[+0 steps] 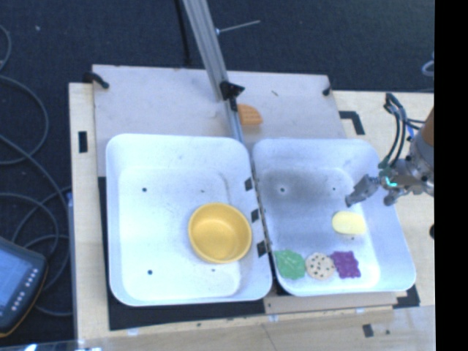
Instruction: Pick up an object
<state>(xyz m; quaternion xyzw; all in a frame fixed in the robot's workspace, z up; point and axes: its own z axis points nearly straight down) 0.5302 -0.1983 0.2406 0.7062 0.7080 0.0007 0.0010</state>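
Gripper (pixel 371 189) sits over the right bin (pixel 307 159), near its right wall, reaching in from the right. One grey finger juts out toward lower left; jaw state cannot be told at this angle, and nothing is seen between them, so no grasp.

Nearest candidate: a pale yellow lemon-shaped object (pixel 349 223), lying on the bin floor just below and slightly left of the gripper, close but apart from it. Its long axis runs roughly left-right across the view. Judgement: the coming move is a short drop down and a bit left, with the fingers best closing across the short axis.

Further out, along the bin's near edge, a row: purple grape-like piece (pixel 346 264), chocolate-chip cookie (pixel 319 266), green leafy lump (pixel 290 263), packed just beside one another, so harder to pick singly.

Left bin (pixel 146 167) holds a yellow bowl (pixel 219 232), upright, well apart from the gripper. An orange item (pixel 249 115) lies on the bench behind the bins, beside a metal pole (pixel 208 42).
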